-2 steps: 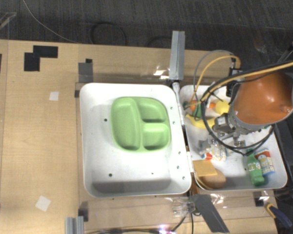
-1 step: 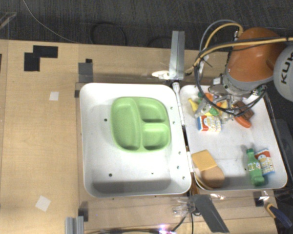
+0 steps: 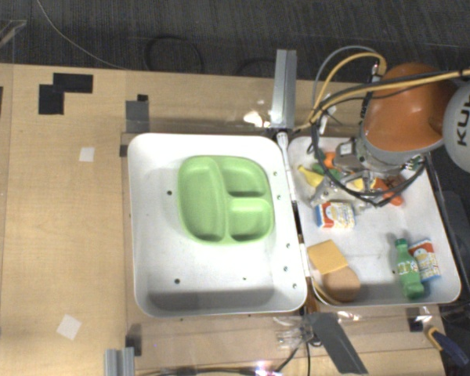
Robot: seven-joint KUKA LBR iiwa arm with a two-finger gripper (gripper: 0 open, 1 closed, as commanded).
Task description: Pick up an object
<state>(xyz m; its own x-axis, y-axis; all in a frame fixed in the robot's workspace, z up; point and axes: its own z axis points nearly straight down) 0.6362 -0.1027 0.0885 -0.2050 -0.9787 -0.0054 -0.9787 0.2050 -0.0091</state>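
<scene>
A wooden bench (image 3: 55, 233) was observed at the left, bearing black markings (image 3: 63, 91) near its far edge and small pale squares. The left bin (image 3: 153, 288) was found to hold one item, a green divided tray (image 3: 223, 198), lying flat near the bin's middle with its compartments facing up.

The right bin (image 3: 446, 288) was seen just beside the left bin, their rims meeting along a central divider. Near its front left corner a tan, sponge-like block (image 3: 327, 254) was noted, with a brown rounded object (image 3: 341, 284) just in front of it and touching it. Further back a small white carton with red and blue print (image 3: 334, 214) was recorded lying flat. A green bottle (image 3: 408, 269) and a small packet (image 3: 427, 261) were noted side by side near the front right corner.

The arm (image 3: 403, 116) was positioned over the far part of the right bin, its orange band uppermost, with cables looped around it. The jaws (image 3: 352, 175) were low among a cluster of small yellow, orange and red items (image 3: 313, 175). Their opening could not be determined, being hidden by wrist and cables, and nothing was seen held between them.
</scene>
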